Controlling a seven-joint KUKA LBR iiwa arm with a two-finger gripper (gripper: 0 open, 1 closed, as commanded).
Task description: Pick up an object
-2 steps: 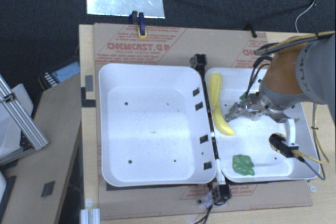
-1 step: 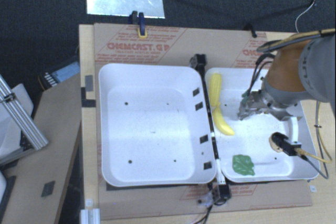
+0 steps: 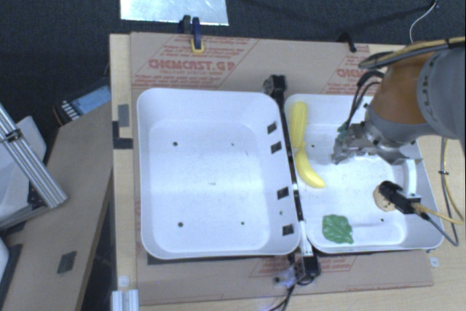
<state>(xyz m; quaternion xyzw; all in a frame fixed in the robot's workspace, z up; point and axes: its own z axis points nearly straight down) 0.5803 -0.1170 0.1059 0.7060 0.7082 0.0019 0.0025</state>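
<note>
A yellow banana [image 3: 303,144] lies along the left wall of the right bin [image 3: 364,240], running from the far end toward the middle. A small green object [image 3: 338,228] rests near that bin's front edge. My gripper [image 3: 345,146] hangs over the middle of the right bin, a short way to the right of the banana and apart from it. I see nothing held in it. The arm's grey and orange wrist covers the bin's far right part.
The left bin [image 3: 149,178] stands beside the right one, with a black clip strip [image 3: 284,156] along the shared wall. Both bins sit on a cardboard sheet [image 3: 218,62]. A metal frame [image 3: 29,164] stands off the bench to the left.
</note>
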